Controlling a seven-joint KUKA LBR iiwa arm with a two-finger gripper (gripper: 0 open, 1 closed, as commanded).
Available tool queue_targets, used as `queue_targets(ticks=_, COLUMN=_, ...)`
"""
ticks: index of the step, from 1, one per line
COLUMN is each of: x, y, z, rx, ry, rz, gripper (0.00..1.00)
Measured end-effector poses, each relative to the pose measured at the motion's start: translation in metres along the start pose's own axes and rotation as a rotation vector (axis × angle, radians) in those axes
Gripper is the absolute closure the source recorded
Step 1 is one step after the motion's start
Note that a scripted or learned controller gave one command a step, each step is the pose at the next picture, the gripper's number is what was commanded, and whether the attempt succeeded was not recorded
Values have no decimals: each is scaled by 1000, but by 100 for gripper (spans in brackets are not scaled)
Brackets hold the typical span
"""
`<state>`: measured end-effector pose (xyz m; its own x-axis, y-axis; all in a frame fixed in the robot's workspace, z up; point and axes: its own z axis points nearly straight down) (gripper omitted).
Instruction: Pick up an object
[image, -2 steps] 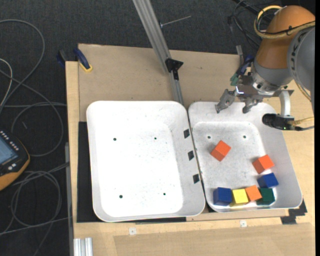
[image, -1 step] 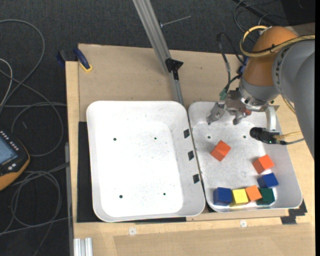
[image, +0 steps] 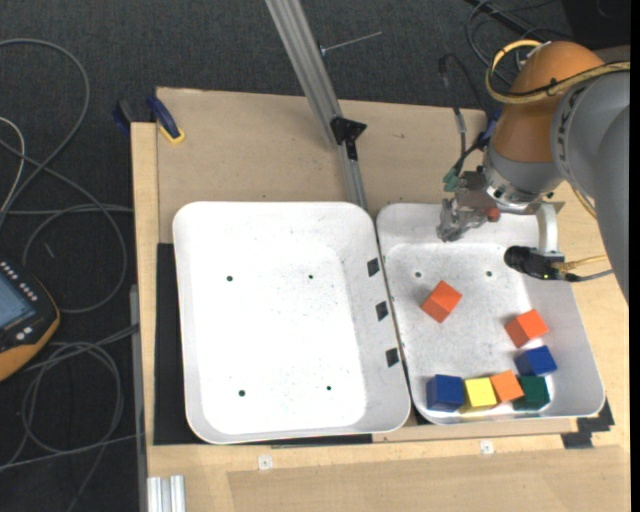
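Nearest the camera, along the front wall of the right bin (image: 570, 345), sits a tight row of blocks: a blue block (image: 446, 391), a yellow block (image: 481, 392), an orange block (image: 507, 385) and a green block (image: 534, 393), each touching the next. Just behind the green one rests a second blue block (image: 538, 361), and behind that an orange-red block (image: 526, 326) near the right wall. Another orange-red block (image: 441, 301) lies alone, tilted, toward the middle of the same bin, apart from the others.

At the far edge of this bin the hand (image: 455, 226) hangs on the grey arm (image: 590, 110), well apart from every block. Nothing shows between its tips, and whether they are spread or pressed together cannot be told from this slant.

Beside it, the left bin (image: 270, 320) shows a speckled white floor. Both bins rest on the wooden table (image: 250, 140).
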<state>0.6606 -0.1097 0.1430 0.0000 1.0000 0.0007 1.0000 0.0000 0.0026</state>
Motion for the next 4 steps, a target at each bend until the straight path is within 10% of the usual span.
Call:
queue_targets(ticks=2, x=-4, y=-2, z=-75, rx=-2, ry=-1, rz=-1, gripper=100)
queue_targets(ticks=4, x=93, y=-47, z=-103, rx=4, ry=3, rz=-6, gripper=100)
